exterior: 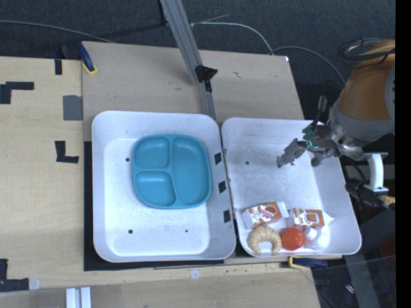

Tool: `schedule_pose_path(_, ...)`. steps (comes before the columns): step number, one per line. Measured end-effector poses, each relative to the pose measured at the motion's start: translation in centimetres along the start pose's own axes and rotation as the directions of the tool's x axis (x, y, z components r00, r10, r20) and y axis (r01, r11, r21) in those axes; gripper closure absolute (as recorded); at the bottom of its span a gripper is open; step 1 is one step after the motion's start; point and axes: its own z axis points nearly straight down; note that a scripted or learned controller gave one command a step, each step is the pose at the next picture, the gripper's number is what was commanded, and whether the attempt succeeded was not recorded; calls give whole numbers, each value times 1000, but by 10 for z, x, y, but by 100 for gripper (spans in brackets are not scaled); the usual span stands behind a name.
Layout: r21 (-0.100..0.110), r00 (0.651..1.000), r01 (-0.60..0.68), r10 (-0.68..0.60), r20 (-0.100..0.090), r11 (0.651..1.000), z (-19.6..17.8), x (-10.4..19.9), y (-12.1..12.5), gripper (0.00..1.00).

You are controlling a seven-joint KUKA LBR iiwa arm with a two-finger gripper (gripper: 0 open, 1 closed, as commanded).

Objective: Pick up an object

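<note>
We see the gripper [300,154] hanging over the right-hand bin [257,140], close to that bin's far right edge, with nothing between its fingers. The two fingers stand spread apart, one reaching toward the bin's middle and the other shorter, nearer the wrist. The arm [363,104] comes in over the same edge of the bin.

The things we could pick all lie crowded in the near right corner of the right-hand bin: a croissant [264,238], a red ball-like item [293,238] touching it on the side toward the bin's right wall, a small printed packet [264,213] just behind the croissant, and a second packet [309,219] behind the red item. Something pale lies beside the red item, too blurred for us to name. In the other bin sits a teal divided plate [171,171], well apart from the gripper.

We judge this to be the approach step: no grasp is made yet, and the gripper is clear of the cluster. The next move, in our view, calls for carrying the gripper toward that near corner, choosing one item, and lowering with the fingers straddling it. The crowding is the difficulty; the croissant and red item touch, so a finger needs a gap to enter.
</note>
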Motion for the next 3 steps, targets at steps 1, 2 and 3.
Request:
schedule_pose_path(1, 0, 1000, 0, 0, 0, 1000, 0, 0, 0, 0)
schedule_pose_path(2, 4, 1000, -1, 1, 1, 1000, 52, -8, 5, 0)
schedule_pose_path(3, 7, 1000, 0, 0, -1, 1000, 111, 0, -4, 0)
